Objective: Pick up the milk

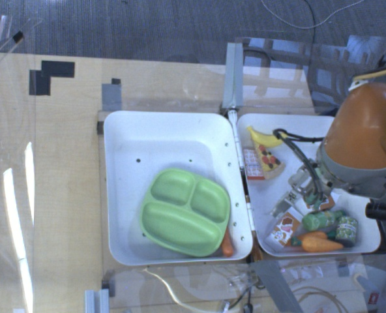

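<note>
The milk (285, 230) is a small white and orange carton lying near the front of the right bin (310, 121). My gripper (292, 199) hangs just above and behind it, at the end of the grey arm with the orange band (366, 132). Its fingers stand open with nothing between them, and they look clear of the carton.
The right bin also holds a banana (263, 137), a pizza slice (271, 162), a red and white box (250, 163), green vegetables (330, 223) and a carrot (320, 243). A green divided plate (185, 210) lies in the left bin (147, 135), with an orange item (227, 245) at its edge.
</note>
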### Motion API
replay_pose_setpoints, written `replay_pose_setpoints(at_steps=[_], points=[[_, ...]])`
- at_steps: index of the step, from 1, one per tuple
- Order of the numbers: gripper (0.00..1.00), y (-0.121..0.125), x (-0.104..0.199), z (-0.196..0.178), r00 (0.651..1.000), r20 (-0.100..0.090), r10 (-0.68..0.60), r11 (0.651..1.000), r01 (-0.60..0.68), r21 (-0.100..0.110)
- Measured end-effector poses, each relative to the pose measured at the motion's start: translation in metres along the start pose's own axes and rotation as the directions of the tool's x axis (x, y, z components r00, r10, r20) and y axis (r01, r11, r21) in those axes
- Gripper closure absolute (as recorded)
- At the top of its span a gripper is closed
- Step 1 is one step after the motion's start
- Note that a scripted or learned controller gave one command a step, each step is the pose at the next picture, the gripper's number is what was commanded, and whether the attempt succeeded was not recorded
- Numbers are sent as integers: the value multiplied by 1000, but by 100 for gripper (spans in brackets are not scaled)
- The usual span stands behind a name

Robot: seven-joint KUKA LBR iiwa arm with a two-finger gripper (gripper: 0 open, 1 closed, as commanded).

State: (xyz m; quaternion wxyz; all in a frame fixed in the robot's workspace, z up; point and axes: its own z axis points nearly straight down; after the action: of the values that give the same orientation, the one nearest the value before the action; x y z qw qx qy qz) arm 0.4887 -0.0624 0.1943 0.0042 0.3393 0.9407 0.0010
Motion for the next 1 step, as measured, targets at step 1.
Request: replay_pose_setpoints(at_steps=[1], points=[[0, -47, -41, 92, 1000, 3, -7, 1000, 7, -3]])
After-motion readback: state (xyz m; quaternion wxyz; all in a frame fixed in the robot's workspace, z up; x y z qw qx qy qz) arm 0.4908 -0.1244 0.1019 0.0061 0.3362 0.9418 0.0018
